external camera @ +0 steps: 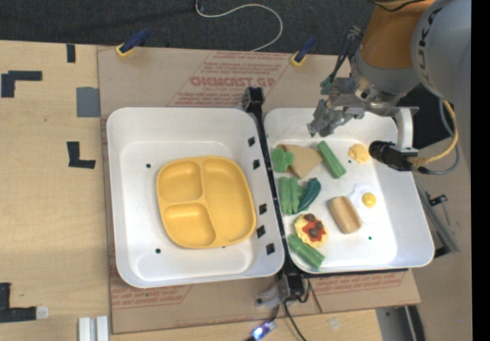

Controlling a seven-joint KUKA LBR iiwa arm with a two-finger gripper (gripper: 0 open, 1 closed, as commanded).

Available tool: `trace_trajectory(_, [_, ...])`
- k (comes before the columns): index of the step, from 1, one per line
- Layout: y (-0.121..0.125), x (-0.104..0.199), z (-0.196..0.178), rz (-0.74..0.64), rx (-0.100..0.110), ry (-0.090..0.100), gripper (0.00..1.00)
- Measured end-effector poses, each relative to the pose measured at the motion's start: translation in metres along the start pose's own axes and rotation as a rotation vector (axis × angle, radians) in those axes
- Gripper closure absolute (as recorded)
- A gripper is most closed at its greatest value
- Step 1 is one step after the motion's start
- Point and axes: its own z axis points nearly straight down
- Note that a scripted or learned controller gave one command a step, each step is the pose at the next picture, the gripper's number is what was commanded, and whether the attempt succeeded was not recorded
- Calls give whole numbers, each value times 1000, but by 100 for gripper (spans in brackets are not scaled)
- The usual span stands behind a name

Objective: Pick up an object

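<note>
The right bin [398,244] holds several toy foods: a tan wedge [305,159], a green pod [331,159], green pieces [289,195], a teal piece [309,194], a pizza slice [312,230], a brown sausage [344,214], a fried egg [366,198] and a small yellow piece [357,152]. My gripper [321,124] hangs over the bin's back left part, just above and behind the tan wedge and the green pod. Nothing shows between its fingers.
The left bin [130,178] holds a yellow divided plate [205,201]. A black divider [264,178] runs between the bins. Blue and yellow clamps [133,42] hold the cardboard sheet at the back. A white cable [230,10] loops on the dark floor behind.
</note>
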Motion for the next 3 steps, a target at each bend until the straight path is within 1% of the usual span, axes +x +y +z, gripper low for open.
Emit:
trace_trajectory(1, [6, 3, 18, 2, 2, -2, 100])
trace_trajectory(2, [2, -6, 20, 3, 1, -2, 100])
trace_trajectory(3, [0, 1, 18, 1, 0, -1, 100])
